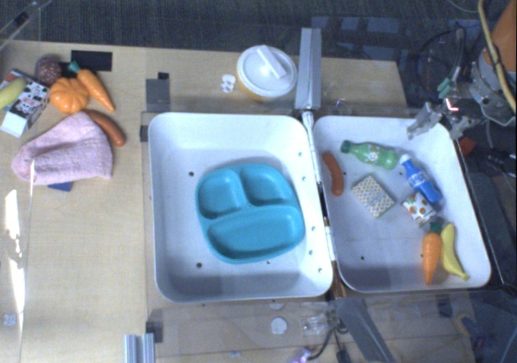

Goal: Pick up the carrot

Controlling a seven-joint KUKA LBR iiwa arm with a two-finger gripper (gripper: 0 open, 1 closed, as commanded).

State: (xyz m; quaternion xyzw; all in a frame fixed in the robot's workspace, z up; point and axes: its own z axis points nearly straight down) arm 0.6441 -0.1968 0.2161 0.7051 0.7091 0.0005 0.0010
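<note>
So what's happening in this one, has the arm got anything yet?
Not yet. The gripper sits at the top right corner of the right bin, with nothing between its fingers. The carrot it is meant to pick up lies near the bin's lower right, beside a banana. A green bottle, a sausage and small packets share that bin. The left bin holds a blue divided tray.

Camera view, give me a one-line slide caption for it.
Gripper at the right bin's top edge; carrot lies beside a banana at its near corner.
</note>
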